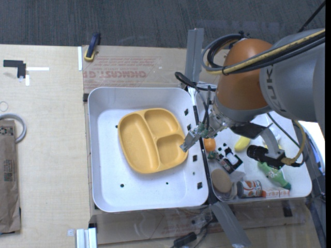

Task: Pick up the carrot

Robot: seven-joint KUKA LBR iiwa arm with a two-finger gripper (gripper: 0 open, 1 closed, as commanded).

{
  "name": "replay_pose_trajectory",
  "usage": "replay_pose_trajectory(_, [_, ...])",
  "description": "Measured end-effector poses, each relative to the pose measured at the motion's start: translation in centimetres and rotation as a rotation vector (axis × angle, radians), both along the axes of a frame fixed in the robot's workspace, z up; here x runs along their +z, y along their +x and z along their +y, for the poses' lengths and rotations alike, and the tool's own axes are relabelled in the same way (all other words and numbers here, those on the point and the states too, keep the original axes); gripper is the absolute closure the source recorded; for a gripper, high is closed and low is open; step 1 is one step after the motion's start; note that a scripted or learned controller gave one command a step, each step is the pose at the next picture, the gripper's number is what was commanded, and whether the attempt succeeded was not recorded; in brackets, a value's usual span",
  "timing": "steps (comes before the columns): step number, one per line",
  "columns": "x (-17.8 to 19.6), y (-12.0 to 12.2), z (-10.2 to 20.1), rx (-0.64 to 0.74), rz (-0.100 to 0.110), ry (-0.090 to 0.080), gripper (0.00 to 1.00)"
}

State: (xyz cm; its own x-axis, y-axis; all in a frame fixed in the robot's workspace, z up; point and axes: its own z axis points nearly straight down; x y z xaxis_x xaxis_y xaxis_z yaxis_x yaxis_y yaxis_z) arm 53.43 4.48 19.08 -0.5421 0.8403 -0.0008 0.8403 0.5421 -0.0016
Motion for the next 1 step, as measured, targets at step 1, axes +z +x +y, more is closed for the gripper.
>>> replay_pose_trajectory(1, [0.01, -5.71, -4.23, -0.08, 0.002, 0.0, 0.0])
